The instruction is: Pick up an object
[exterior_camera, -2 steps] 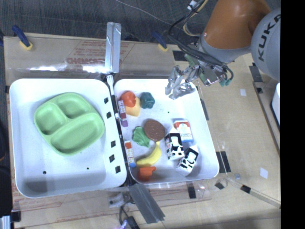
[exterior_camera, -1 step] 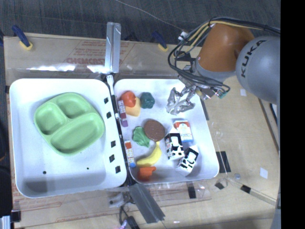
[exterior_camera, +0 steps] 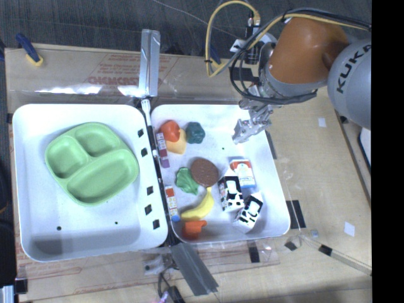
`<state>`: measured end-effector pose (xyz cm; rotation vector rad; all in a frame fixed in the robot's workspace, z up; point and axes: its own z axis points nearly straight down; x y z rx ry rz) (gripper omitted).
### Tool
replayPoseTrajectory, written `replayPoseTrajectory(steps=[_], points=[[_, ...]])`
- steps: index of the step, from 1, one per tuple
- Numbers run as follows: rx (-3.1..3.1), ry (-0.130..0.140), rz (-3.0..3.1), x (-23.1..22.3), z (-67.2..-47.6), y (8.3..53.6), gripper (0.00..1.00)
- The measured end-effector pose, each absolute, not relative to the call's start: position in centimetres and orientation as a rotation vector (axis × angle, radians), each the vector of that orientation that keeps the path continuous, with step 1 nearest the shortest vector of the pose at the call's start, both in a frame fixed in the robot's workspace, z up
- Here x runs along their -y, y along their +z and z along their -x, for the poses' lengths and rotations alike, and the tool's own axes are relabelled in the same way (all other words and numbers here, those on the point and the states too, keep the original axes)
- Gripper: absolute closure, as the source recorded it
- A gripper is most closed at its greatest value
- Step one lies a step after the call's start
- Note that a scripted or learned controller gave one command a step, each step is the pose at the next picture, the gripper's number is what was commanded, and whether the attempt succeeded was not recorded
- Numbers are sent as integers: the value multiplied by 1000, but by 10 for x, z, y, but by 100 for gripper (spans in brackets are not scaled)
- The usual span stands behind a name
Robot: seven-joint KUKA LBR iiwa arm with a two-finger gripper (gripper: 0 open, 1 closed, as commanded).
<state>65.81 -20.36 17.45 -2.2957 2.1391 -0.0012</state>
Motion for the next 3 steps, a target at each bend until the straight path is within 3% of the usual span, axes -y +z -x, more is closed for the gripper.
replayPoseTrajectory(steps=[1,2,3], points=[[-1704,10,2639,198,-645,115,100],[-2000,6,2421,105,-615,104,100],[-1777,-1,2588,152,-628,112,100]])
